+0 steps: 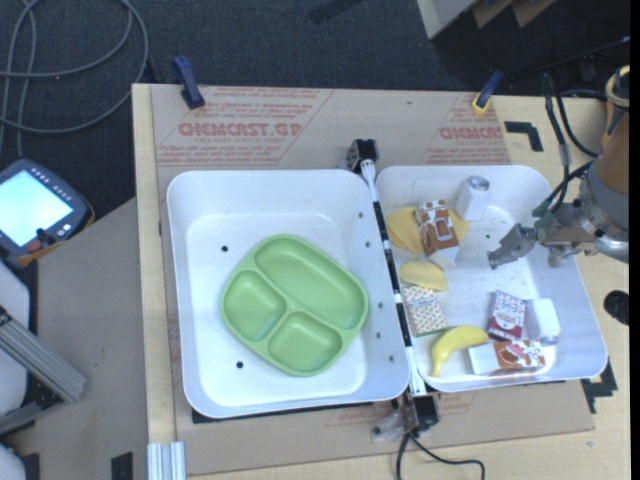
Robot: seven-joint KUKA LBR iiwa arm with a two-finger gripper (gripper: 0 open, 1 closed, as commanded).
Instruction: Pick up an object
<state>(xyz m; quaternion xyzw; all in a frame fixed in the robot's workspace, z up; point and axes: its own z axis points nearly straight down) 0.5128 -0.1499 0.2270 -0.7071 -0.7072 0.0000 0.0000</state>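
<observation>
Gripper (505, 250) hovering with fingers apart over right bin (578, 308), nothing between them; banana (455, 345) lying at bin's seven o'clock, looking light, smooth, curved, best taken across its middle.

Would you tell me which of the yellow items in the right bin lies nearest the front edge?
The banana, curved, lies nearest the front edge. The yellow wedge sits mid-bin, and the yellow piece under the small house-like box lies farther back.
</observation>
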